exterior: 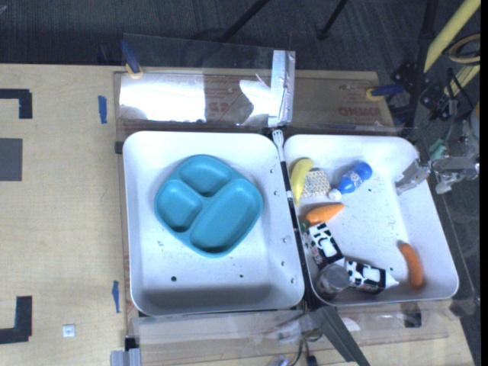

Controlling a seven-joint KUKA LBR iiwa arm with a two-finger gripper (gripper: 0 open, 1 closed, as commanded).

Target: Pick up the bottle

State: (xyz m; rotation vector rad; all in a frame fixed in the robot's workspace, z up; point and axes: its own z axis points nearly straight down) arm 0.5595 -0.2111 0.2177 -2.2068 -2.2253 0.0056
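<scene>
The bottle (pixel 353 178) is small and blue with a pale end. It lies on its side in the back part of the right bin (pixel 381 204), pointing toward the back right. Just to its left are a yellow banana (pixel 300 175) and a beige sponge-like piece (pixel 317 181). My gripper (pixel 414 173) hangs at the right bin's back right corner, right of the bottle and apart from it. Nothing is visibly held in it. The arm behind it is dim and partly cut off by the frame edge.
An orange carrot (pixel 324 213) lies in front of the bottle. A black-and-white cow-patterned object (pixel 347 264) sits at the bin's front, and an orange sausage (pixel 412 264) at the front right. The left bin (pixel 145 227) holds a blue divided plate (pixel 208 203).
</scene>
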